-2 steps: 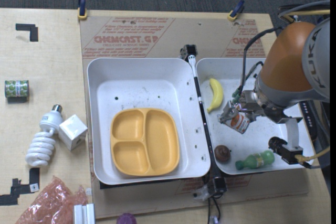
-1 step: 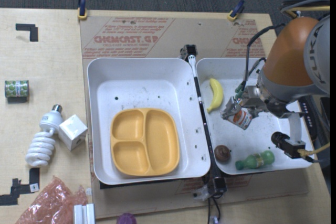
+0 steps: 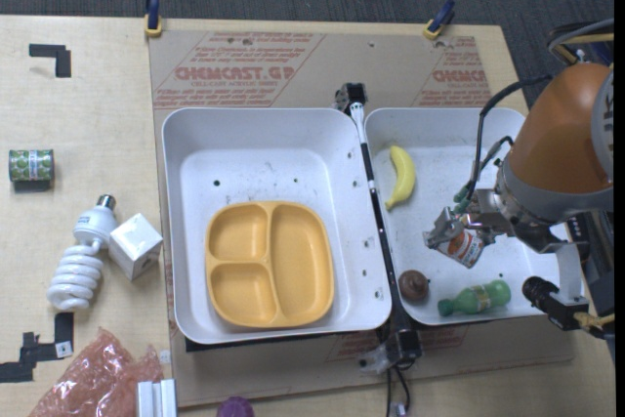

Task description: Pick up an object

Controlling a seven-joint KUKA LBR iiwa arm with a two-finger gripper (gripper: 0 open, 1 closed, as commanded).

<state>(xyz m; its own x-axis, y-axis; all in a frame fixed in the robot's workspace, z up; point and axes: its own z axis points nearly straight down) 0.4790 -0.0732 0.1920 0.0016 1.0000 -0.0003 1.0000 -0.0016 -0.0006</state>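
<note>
The right bin [image 3: 430, 137] holds a yellow banana [image 3: 398, 176] near its left wall. A small brown round object [image 3: 414, 284] and a green bottle [image 3: 476, 298] lie along its front edge. A red and white can [image 3: 467, 248] sits tilted at mid-bin. My gripper [image 3: 445, 230] hangs low over the bin, right against the can's upper left end. The grey and orange arm [image 3: 562, 146] covers the bin's right side.
The left bin [image 3: 186, 151] holds a yellow divided plate [image 3: 270, 263]. On the bench to the left lie a spiral light bulb [image 3: 80, 259], a white cube [image 3: 135, 244], a small green can [image 3: 31, 166] and a pink mesh bag [image 3: 93, 376].
</note>
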